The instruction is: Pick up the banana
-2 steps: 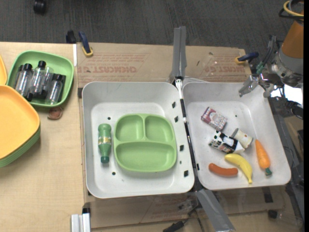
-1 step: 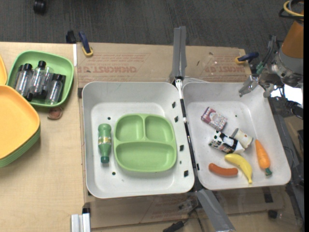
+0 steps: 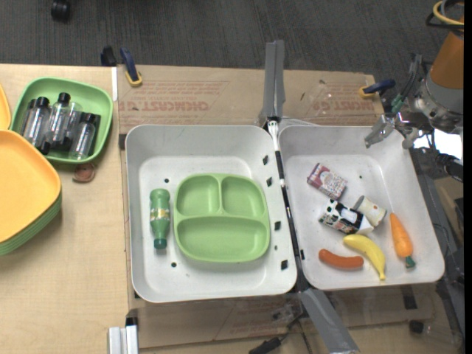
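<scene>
Approach step, grasp not begun: banana [image 3: 369,252] lies free in the right bin [image 3: 431,260], end effector [image 3: 392,130] well apart from it.

Nearest the camera, the banana rests at the right bin's front edge, curved, with the red sausage [image 3: 341,259] just beside it on the left and the carrot [image 3: 400,238] near on the right. Just behind, a black-and-white carton [image 3: 351,214] sits very close to the banana's upper end; a pink packet [image 3: 327,180] lies farther back. Judgement: the next move calls for travel forward and down, fingers straddling the banana's mid-body; the carton and sausage crowd the descent. The left bin [image 3: 140,198] holds a green divided plate [image 3: 222,218] and green bottle [image 3: 159,217]. Farthest back, the end effector hangs above the right bin's rear corner, fingers apart, holding nothing.
</scene>
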